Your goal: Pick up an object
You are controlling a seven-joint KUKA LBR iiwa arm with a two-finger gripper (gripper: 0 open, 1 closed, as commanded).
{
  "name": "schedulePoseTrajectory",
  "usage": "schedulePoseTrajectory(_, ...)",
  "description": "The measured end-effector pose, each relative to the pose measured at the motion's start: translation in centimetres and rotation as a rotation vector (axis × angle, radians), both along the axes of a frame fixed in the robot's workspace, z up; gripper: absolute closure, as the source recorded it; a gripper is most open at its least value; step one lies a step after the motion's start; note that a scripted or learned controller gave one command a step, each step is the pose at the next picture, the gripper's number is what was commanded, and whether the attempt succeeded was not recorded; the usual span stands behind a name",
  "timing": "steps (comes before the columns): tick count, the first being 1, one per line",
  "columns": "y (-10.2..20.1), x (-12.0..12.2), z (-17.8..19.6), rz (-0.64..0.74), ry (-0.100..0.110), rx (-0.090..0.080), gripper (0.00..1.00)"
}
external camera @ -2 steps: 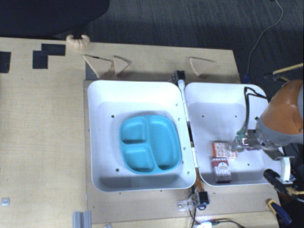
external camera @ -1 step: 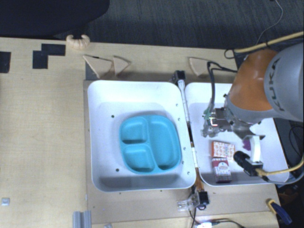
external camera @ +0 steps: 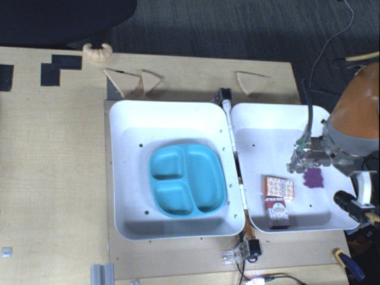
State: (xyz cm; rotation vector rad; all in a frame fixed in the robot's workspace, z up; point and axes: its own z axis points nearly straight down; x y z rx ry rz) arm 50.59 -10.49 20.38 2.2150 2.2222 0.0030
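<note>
Though its grip cannot be told, the pincer point(external camera: 301, 161) just beside a purple object point(external camera: 313, 178), right bin point(external camera: 255, 123).

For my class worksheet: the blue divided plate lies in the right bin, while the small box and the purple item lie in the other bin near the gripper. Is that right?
Not quite. The camera view shows the blue divided plate in the left bin, not the right. The small box and the purple item lie in the right bin, near the gripper.

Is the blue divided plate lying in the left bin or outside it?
In: the blue plate lies flat on the left bin's floor.
</note>
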Motion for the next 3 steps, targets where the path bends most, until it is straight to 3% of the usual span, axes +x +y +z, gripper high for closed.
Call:
schedulePoseTrajectory(1, 0.1, 0.0, 0.0, 0.000, 0.000, 0.001, 0.00)
schedulePoseTrajectory(2, 1.2, 4.1, -11.7, 0.002, -0.006, 0.001, 0.00)
schedulePoseTrajectory(3, 1.2, 4.3, -10.5, 0.004, -0.010, -0.001, 1.00)
